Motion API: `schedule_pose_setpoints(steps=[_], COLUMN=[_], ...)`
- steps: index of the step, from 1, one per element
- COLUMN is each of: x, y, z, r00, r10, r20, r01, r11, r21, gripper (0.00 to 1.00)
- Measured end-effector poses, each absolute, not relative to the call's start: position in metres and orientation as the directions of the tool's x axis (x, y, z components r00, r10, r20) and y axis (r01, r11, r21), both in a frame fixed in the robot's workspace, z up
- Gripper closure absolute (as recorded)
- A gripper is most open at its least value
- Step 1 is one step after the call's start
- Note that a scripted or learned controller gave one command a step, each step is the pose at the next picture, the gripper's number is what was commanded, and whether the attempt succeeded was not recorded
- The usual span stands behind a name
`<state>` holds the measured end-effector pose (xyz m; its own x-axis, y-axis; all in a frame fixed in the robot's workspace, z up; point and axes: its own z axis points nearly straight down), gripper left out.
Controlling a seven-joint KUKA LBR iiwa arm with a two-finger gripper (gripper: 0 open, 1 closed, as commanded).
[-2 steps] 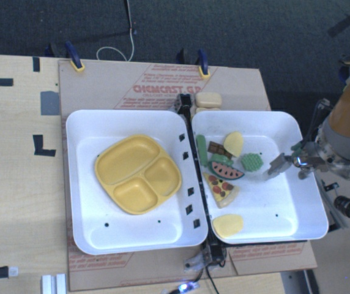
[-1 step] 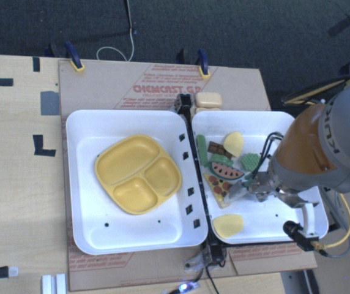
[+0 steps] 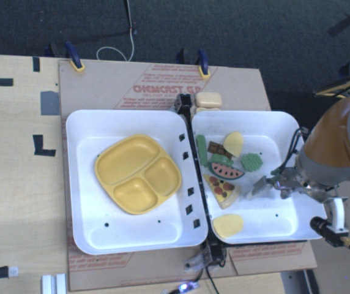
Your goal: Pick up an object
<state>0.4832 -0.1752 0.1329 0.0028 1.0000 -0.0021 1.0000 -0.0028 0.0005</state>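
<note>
Over the right bin [image 3: 285, 122], the gripper [image 3: 262, 185] hangs low beside the toy foods, its opening impossible to judge from this angle and nothing visibly held, so the approach seems under way, needing descent onto the nearby watermelon slice [image 3: 226, 171].

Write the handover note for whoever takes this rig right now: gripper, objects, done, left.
Gripper: low in the right bin, right of the toy food; whether the jaws are open or shut cannot be told, and nothing is seen between them.
Objects: watermelon slice, pizza slice, green round piece, yellow piece and pale yellow piece all lie in the right bin. Yellow divided plate lies in the left bin.
Done: no pick visible.
Left: grasp one object and lift it.
</note>
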Motion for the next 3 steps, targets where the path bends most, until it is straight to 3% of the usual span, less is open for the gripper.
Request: schedule_pose_setpoints(steps=[1, 2, 3], x=[0.482, 0.482, 0.485], y=[-0.092, -0.096, -0.093], z=[0.092, 0.104, 0.181], r00=[-0.007, -0.001, -0.002], r10=[1.0, 1.0, 1.0], r20=[0.005, 0.003, -0.001], r01=[1.0, 1.0, 1.0], r11=[0.007, 0.001, 0.002], r21=[-0.007, -0.006, 0.005], gripper=[0.0, 1.0, 1.0])
